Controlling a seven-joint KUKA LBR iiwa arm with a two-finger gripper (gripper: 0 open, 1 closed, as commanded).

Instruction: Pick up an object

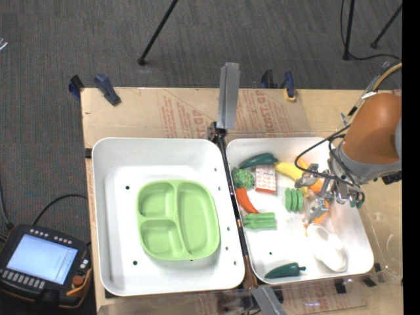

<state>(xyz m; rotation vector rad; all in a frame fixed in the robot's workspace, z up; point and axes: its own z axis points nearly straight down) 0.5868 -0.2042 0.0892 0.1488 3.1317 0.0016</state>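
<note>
My gripper [319, 201] hangs low over the right side of the right bin [275, 251], below the arm's orange band. Small orange pieces [314, 215] show directly beneath and beside it, and I cannot tell whether it touches them. Just to its left lies a green ridged toy [294, 199]. A yellow banana [289, 170] sits up and to the left of it. A white cup [330, 251] lies on its side below it.
The right bin also has a dark green cucumber [259, 159], broccoli [243, 177], a red and white box [265, 178], a carrot [246, 201], green beans [260, 221] and a dark pepper [285, 270]. A green divided plate [177, 218] lies in the left bin [111, 176].
</note>
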